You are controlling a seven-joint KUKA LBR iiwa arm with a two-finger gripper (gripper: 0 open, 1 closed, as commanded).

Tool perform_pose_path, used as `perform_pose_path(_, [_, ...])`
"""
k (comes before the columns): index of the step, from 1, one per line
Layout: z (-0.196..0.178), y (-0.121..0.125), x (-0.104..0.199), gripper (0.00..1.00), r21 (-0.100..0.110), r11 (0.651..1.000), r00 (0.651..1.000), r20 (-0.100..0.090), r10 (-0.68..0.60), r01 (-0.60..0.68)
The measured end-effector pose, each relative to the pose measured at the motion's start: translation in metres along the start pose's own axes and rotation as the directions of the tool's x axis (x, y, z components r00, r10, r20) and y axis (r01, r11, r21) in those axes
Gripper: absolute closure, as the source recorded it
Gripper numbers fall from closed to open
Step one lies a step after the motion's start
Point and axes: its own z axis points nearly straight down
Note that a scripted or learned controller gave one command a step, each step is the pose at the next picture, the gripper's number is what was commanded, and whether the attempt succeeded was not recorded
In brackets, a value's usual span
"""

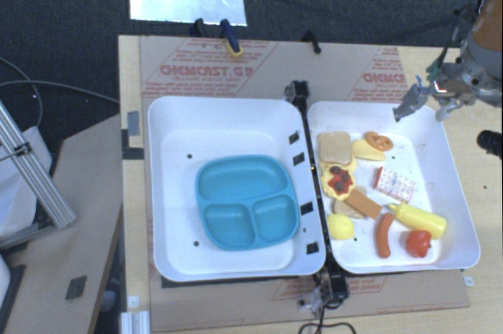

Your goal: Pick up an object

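The right bin (460, 191) holds several toy foods: a bread slice (335, 145), a yellow bun with a pretzel (376, 144), a tart with red topping (339, 181), a pink-and-white packet (394, 183), a brown toast (363, 203), a lemon (340, 227), a sausage (383, 234), a yellow bottle (421, 218) and a red pepper (418, 244). My gripper (428, 104) hangs over the bin's far edge, well above the food. It is open, and nothing sits between its fingers.
The left bin (177, 136) holds a blue divided tray (247, 201). A black divider (308, 167) joins the two bins. Clamps (230, 42) stand at the board's far edge. A metal frame (27, 159) stands at the left.
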Motion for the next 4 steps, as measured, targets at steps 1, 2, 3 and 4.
perform_pose_path(1, [0.106,-0.068,0.038,0.00,0.010,1.000,1.000,-0.004,0.002,-0.002])
perform_pose_path(2, [0.186,-0.131,0.062,0.00,0.011,1.000,1.000,-0.005,0.003,-0.002])
perform_pose_path(3, [0.149,-0.127,0.072,0.00,-0.001,1.000,1.000,-0.001,-0.001,0.001])
perform_pose_path(4, [0.178,-0.128,0.014,0.00,0.001,1.000,1.000,0.000,0.004,-0.004])
